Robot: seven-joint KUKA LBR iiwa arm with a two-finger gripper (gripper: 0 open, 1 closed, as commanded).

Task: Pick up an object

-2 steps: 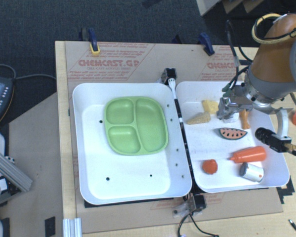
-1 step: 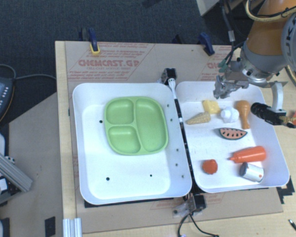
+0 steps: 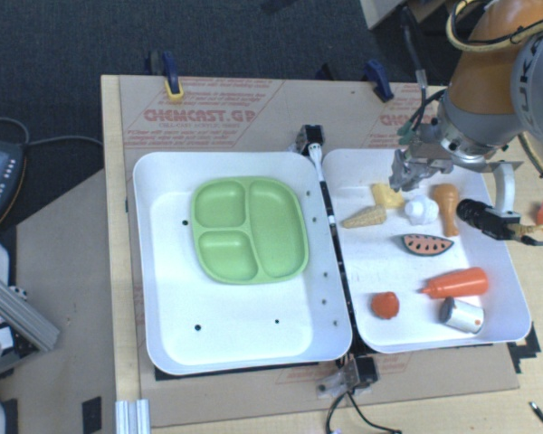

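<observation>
My gripper hangs over the back of the right bin. It is just above and right of a yellow block and close to a white lumpy thing. A waffle cone lies to the lower left of the block. An orange-brown piece stands to the right of the white thing. Further forward are a watermelon slice, an orange carrot-like thing, a red tomato and a silver can. Nothing is visibly held.
The left bin holds a green divided plate. A black divider rail runs between the two bins. The arm reaches in from the upper right over the right bin's back corner.
</observation>
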